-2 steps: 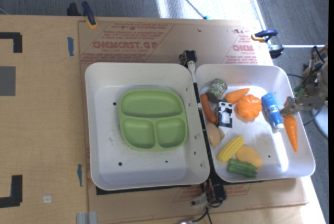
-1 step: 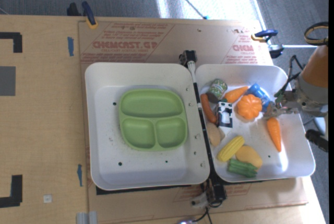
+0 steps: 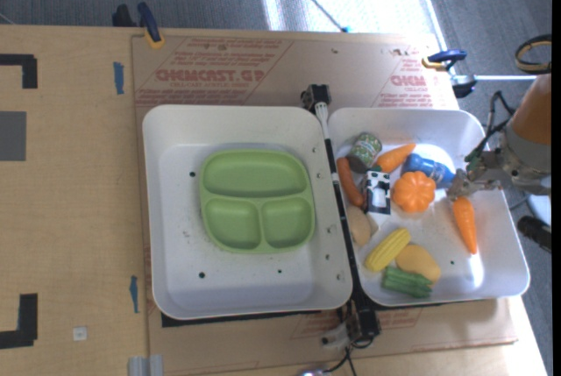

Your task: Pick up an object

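While the arm (image 3: 533, 116) reaches in from the right, the gripper (image 3: 466, 179) sits low over the right bin (image 3: 500, 278), near its right wall. Can't tell if it's apart or together; too small and blurred at the tip. Nothing visibly clamped in it.

Right bin is full of toy food. A carrot (image 3: 465, 223) lies just below the gripper tip, pointing down, w/ its top end touching or nearly touching the tip. A blue item (image 3: 428, 166) is just left of the gripper, and an orange pumpkin (image 3: 414, 191) sits next to it. A second carrot (image 3: 396, 157) lies tilted toward the bin's top, beside a green can (image 3: 366, 145). A sausage (image 3: 349, 183) runs along the left wall, w/ a black-and-white block (image 3: 379, 188) between it and the pumpkin. Corn cob (image 3: 387, 249), a yellow piece (image 3: 419, 262) and a green veg (image 3: 406, 281) cluster near the bottom edge.

Left bin (image 3: 171, 216) holds a green divided tray (image 3: 257, 198), 3 compartments, roughly centred.

Both bins rest side by side on a cardboard sheet (image 3: 219, 72) on the bench.
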`<control>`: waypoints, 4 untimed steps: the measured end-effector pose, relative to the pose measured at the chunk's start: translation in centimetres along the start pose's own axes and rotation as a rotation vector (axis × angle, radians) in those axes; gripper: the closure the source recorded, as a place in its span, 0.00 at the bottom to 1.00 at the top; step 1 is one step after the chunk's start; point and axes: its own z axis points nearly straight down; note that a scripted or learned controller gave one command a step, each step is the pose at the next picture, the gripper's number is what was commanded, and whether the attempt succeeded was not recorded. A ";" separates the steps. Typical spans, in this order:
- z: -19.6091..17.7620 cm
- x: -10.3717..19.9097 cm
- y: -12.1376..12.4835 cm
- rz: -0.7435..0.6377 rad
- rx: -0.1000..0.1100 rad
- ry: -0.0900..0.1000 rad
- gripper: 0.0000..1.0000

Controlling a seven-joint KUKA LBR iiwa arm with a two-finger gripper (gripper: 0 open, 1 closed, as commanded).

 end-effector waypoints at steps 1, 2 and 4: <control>0.1 0.8 0.1 -0.006 0.006 0.017 0.00; 1.8 1.7 -4.4 -0.007 -0.010 0.009 0.00; 0.9 1.6 -4.5 -0.007 -0.008 0.006 0.00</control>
